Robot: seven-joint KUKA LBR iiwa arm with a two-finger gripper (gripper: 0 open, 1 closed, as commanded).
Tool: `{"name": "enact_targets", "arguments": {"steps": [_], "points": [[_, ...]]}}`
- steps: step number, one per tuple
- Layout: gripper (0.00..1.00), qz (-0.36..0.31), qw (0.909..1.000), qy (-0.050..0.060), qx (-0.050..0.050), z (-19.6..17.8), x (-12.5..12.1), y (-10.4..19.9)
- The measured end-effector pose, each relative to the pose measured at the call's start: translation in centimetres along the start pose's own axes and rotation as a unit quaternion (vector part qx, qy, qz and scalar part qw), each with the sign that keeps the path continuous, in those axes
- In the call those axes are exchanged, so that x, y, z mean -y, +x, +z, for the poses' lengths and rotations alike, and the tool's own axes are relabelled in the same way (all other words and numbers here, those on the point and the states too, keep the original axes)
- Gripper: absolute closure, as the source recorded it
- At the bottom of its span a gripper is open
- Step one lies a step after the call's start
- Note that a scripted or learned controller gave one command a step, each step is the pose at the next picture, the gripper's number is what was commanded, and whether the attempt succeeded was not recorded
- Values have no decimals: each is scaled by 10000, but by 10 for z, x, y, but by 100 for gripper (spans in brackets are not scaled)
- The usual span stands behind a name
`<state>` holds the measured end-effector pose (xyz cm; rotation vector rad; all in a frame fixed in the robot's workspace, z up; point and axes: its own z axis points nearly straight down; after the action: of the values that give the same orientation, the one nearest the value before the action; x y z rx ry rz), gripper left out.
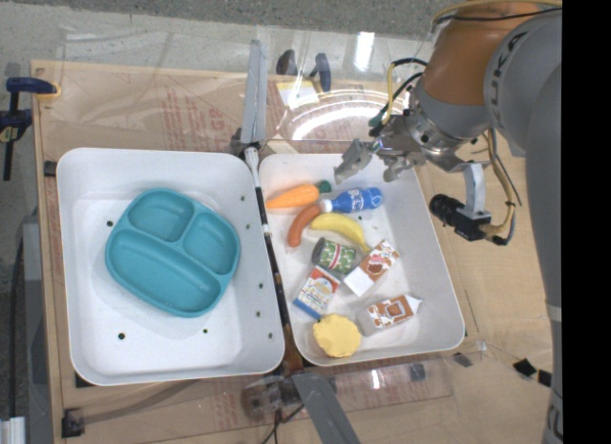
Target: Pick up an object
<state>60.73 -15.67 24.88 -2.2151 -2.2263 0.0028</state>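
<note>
The right bin (434, 242) holds several small food items: an orange carrot (291, 196), a blue and white bottle (355, 200), a red sausage (304, 223), a yellow banana (341, 228), a green can (334, 255), three little cartons (379, 263) and a yellow lump (337, 335). My gripper (370, 160) hangs over the bin's far edge, just above and behind the bottle. Its fingers (350, 158) are spread open with nothing between them.
The left bin (86, 184) holds a teal divided plate (172, 251). A raised rim (267, 251) separates the two bins. A black cable fitting (458, 218) sticks out of the wrist over the right bin's right edge. A blue clamp (17, 108) stands at the far left.
</note>
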Motion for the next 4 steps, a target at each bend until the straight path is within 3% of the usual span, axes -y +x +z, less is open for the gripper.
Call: {"name": "enact_targets", "arguments": {"steps": [1, 2, 3, 4], "points": [[0, 108, 9999, 8, 4, 92, -8, -42], [0, -1635, 9865, -104, 38, 147, -48, -86], [0, -2084, 9780, -15, 11, 160, -5, -85], [100, -2088, 9780, -23, 27, 148, -6, -87]]}}
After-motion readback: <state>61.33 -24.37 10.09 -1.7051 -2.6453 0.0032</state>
